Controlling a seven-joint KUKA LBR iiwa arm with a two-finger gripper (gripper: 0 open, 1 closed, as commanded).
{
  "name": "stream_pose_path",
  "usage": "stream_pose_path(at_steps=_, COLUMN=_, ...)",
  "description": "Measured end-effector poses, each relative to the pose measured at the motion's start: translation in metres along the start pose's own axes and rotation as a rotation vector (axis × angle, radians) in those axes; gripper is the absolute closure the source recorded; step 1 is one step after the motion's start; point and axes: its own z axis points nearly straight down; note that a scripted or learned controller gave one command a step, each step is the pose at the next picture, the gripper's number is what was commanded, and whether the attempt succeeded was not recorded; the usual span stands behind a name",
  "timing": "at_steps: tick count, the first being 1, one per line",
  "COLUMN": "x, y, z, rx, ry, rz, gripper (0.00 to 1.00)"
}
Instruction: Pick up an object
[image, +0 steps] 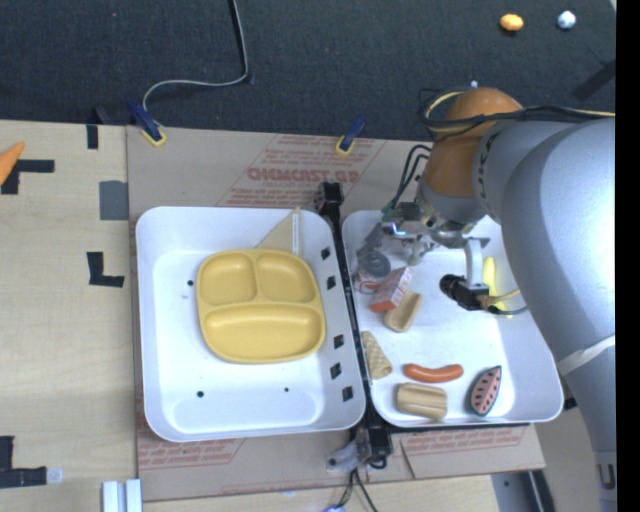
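While the grey arm (560, 210) looms over the right bin (520, 350), its gripper (385, 262) sits low at that bin's upper left; can't tell its grip. The hot dog (433, 373) lies near the bin's front, above the bread roll (421, 401).

two bins side by side on the worktop (60, 330), divided tray (262, 305) sitting in the left bin (165, 330), hot dog (433, 373), bread roll (421, 401) and other bits in the right bin (525, 375)
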Motion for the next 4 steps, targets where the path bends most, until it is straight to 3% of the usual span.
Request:
stream_pose_path(at_steps=1, x=0.0000, y=0.0002, z=-0.0099, rx=0.000, ry=0.000, rz=-0.001, gripper=1.00)
stream_pose_path(at_steps=2, x=0.0000, y=0.0000, z=-0.0096, rx=0.000, ry=0.000, rz=-0.001, gripper=0.00)
stream_pose_path(at_steps=3, x=-0.0060, y=0.0000, z=-0.0002, rx=0.000, ry=0.001, rz=0.000, gripper=0.00)
stream_pose_path(at_steps=4, x=-0.0056, y=0.0003, z=-0.0098, rx=-0.001, ry=0.000, rz=-0.002, gripper=1.00)
